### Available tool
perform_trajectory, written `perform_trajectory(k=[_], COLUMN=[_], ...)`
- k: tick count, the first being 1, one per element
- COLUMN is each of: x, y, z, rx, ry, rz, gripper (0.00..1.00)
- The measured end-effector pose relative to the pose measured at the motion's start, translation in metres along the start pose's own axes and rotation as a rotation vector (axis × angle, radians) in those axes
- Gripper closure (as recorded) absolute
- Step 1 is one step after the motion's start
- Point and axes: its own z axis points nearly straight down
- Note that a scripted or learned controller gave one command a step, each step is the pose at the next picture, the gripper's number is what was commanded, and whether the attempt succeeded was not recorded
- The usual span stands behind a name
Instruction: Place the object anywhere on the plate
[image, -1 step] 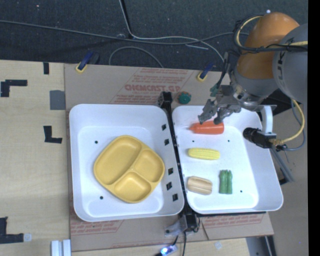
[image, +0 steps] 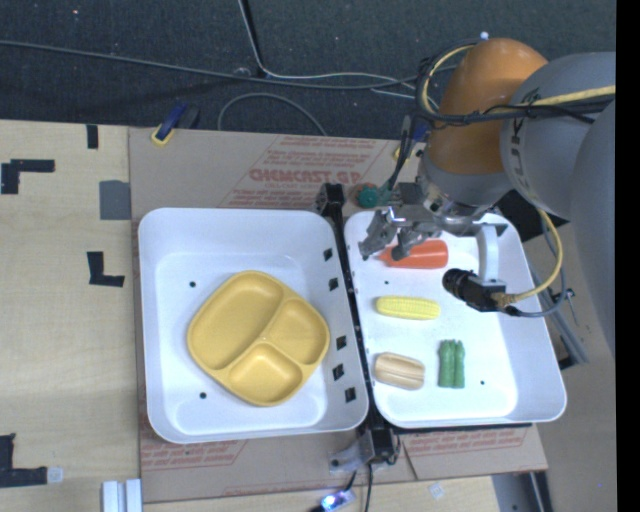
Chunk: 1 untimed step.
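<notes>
A yellow plate with three compartments lies in the left bin. The right bin holds an orange-red carrot, a yellow corn cob, a tan bread roll and a green asparagus bundle. My gripper is over the right bin's back left corner, at the carrot's left end. Its two fingers stand apart, open, with the carrot's left end just below them. Nothing shows clamped between them.
The grey arm with its orange band reaches in from the right over the right bin's back. A black divider runs between the bins. Cables trail behind the bench, and a small teal object sits behind the right bin.
</notes>
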Motion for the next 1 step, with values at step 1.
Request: perform_trajectory(k=[1], x=[0.0601], y=[0.0066], z=[0.0068], rx=[-0.001], ry=[0.000], rz=[-0.001], gripper=[1.00])
